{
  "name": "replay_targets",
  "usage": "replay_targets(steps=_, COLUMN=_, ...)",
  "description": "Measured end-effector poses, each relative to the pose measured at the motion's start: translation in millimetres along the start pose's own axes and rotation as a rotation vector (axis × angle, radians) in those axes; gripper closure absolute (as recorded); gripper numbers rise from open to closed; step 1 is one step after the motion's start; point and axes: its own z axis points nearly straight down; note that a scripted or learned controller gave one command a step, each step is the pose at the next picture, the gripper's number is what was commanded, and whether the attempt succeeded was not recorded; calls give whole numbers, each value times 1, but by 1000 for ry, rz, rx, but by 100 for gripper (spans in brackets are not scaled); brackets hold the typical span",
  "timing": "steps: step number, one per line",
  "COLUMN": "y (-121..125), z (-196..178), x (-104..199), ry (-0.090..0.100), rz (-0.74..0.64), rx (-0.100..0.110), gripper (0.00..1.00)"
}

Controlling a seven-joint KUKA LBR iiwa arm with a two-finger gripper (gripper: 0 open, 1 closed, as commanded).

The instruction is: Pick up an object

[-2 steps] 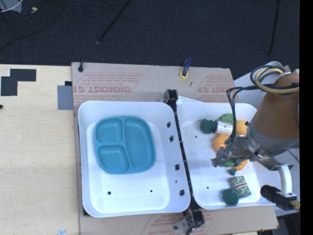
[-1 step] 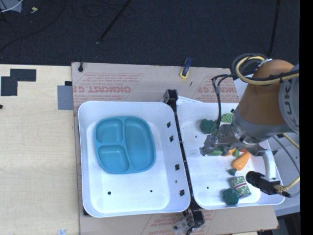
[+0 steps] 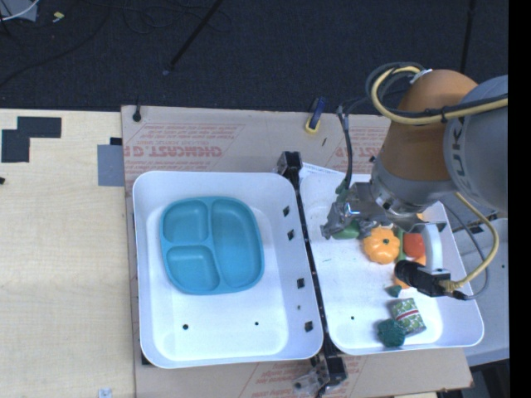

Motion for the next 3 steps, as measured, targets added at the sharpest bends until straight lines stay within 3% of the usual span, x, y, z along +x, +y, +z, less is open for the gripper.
replay_targets(steps=1, y=36, z=11, x=9, ry=0, rz=1, rx=1, gripper=100)
replay_targets(steps=2, y=38, z=-7, x=3, ry=-1, rz=1, rx=1, gripper=100)
replay_targets(steps=3, y=31, z=12, x=-3, ry=-1, rz=4, rx=5, gripper=100)
